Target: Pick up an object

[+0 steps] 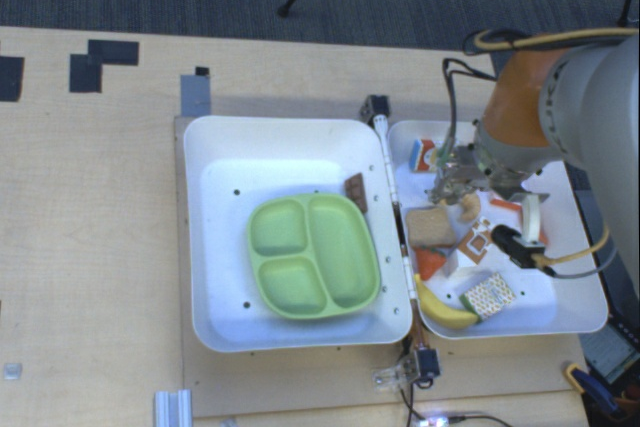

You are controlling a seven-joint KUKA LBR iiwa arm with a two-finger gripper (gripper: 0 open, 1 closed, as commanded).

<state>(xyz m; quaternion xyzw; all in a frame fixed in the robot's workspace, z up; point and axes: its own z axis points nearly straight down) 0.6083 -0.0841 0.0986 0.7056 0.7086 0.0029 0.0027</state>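
Over the right bin (pixel 585 310), where the gripper (pixel 455 183) is lowered among crowded objects such as a brown block (pixel 430 227) and banana (pixel 445 310), a neighbour could be nudged or the grasp missed; the jaws' state cannot be told.

no text, brand, number or sign can be read on anything. printed colour is seen on a small red, white and blue packet (pixel 422 154) in the right bin (pixel 585 310), and a patterned print on a small box (pixel 489 295) just beside the banana (pixel 443 308), but both are too small for any lettering to be made out.
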